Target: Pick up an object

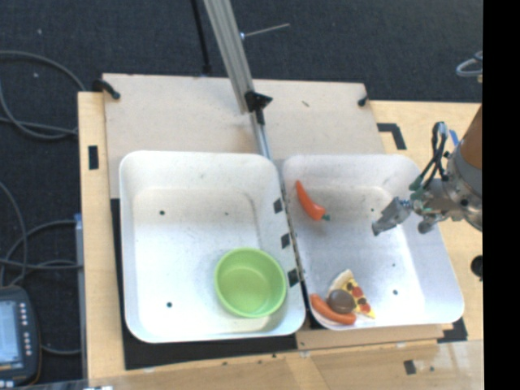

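Item 1, pincer (388, 220): at the 3 o'clock side of the right bin (431, 287), hanging over bare bin floor. I cannot tell how it is set, since the grey tip blurs into one shape from this height. Nothing shows in its grip. I judge it is placed here as an approach pose, not yet committed to any target.

Item 2, arm (459, 187): enters from 3 o'clock, cables bunched at the wrist, leaning in over the bin's right wall.

Item 3, carrot (309, 201): orange with a green stub, lying at 9 o'clock from the pincer, near the right bin's left wall and apart from everything else. Loose and isolated, I rate it the easiest pick.

Item 4, toy food pile (343, 301): at 7 o'clock from the pincer, in the right bin's lower-left corner; a pizza slice, a brown round piece and an orange sausage-like piece touching one another. Crowding against the wall makes a clean grasp harder, in my judgement.

Item 5, green bowl (250, 281): upright in the left bin (162, 193), lower right part, well apart from the pincer.

Item 6, worktop (187, 108): tan board bearing both bins side by side.
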`<act>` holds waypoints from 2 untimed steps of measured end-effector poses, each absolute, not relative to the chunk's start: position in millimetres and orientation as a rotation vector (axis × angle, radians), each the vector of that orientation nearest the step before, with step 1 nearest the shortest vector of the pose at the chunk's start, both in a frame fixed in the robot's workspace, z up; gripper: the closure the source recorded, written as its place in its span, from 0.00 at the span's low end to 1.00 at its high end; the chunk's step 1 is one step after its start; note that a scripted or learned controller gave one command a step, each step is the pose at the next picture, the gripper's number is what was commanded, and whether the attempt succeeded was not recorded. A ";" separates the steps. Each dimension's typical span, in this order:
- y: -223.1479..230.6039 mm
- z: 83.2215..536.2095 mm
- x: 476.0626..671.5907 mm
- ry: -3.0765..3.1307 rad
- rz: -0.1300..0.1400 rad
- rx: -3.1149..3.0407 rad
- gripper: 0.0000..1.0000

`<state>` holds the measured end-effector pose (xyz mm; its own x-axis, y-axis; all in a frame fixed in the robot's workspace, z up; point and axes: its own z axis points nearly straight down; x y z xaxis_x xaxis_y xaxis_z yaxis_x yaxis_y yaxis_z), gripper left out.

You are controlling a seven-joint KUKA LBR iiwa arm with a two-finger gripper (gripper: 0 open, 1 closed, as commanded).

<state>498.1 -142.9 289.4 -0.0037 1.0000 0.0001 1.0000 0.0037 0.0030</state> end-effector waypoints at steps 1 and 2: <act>-143.1 289.5 498.1 2.222 0.004 2.217 0.00; -147.2 233.7 507.5 2.221 -0.005 2.223 0.00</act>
<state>507.5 -147.2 233.7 0.0010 1.0000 -0.0016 1.0000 -0.0010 -0.0034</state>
